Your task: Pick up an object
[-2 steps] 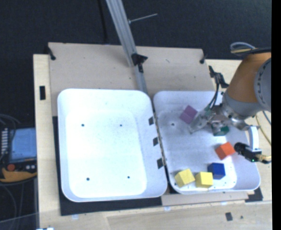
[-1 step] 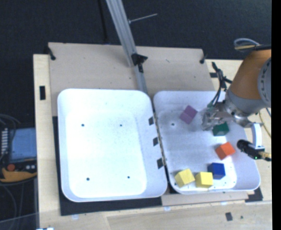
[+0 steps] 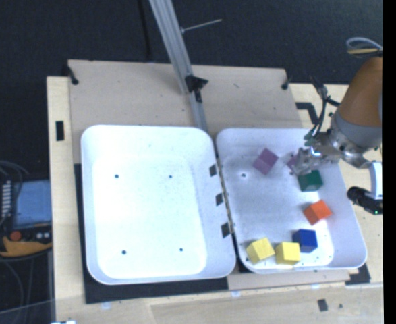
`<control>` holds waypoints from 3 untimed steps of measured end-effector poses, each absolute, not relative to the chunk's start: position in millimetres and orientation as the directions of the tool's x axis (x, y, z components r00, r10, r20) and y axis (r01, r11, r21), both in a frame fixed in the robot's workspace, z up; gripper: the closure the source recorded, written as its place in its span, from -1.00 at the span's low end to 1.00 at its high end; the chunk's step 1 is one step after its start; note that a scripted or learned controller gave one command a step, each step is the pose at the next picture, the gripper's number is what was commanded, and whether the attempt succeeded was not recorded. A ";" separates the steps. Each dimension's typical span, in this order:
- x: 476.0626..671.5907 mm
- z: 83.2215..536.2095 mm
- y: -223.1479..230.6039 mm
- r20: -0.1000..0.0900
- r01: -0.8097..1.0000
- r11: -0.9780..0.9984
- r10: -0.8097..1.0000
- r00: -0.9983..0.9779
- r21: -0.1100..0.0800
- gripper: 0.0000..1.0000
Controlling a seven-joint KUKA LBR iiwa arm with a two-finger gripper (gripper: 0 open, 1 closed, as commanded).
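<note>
Yellow blocks point(image 3: 260, 250) point(image 3: 288, 252) sit at 6 o'clock in right bin point(image 3: 343, 211); blue point(image 3: 306, 239), orange point(image 3: 317, 211) above. Green block point(image 3: 310, 180), likely target, roughly square, no clear long axis. Hand point(image 3: 304, 159) at its 12 o'clock, spread: cannot tell. Approach step; next needs lowering centered.

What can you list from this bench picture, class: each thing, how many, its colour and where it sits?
Bins: 2, white, side by side on the bench; left bin, right bin.
Purple block: 1, upper middle of right bin.
Green block: 1, right bin, just below the gripper.
Orange block: 1, right side of right bin.
Blue block: 1, lower right.
Yellow blocks: 2, near edge of right bin.
Gripper: 1, grey, over the right bin.
</note>
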State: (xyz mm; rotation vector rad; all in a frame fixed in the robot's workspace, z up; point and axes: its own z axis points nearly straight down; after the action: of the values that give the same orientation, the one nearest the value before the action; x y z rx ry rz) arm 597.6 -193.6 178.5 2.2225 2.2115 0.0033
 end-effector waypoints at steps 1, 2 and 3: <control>604.7 240.1 -190.2 -0.003 1.000 0.002 1.000 -0.002 0.008 1.00; 605.6 270.0 -192.1 -0.002 1.000 0.004 1.000 -0.003 0.005 1.00; 605.1 266.1 -138.9 0.000 1.000 0.007 1.000 -0.007 0.002 1.00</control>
State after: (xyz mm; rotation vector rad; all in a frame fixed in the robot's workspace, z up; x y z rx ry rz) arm 605.1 -138.9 266.1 2.2128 2.2278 0.0022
